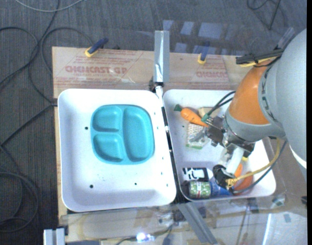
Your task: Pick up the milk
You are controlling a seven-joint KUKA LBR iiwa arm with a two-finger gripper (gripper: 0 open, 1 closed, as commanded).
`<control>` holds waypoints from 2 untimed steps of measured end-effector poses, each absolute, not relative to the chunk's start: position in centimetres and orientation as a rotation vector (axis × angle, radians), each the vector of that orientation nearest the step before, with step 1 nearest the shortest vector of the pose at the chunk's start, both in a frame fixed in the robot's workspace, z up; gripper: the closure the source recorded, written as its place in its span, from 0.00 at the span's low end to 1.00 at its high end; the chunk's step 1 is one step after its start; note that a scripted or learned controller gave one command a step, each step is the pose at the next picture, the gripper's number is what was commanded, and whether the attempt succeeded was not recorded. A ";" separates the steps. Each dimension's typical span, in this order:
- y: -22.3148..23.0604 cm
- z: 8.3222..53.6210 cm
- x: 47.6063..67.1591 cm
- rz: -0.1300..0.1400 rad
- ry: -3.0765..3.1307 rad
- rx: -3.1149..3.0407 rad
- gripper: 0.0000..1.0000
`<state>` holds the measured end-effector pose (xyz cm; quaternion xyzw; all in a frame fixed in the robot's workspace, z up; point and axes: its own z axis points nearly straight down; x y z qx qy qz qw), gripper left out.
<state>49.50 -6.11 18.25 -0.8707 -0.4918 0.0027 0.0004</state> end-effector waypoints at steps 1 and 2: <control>-6.1 18.3 49.5 0.009 -1.544 -2.736 0.00; -9.7 13.0 48.2 0.011 -1.357 -2.831 0.00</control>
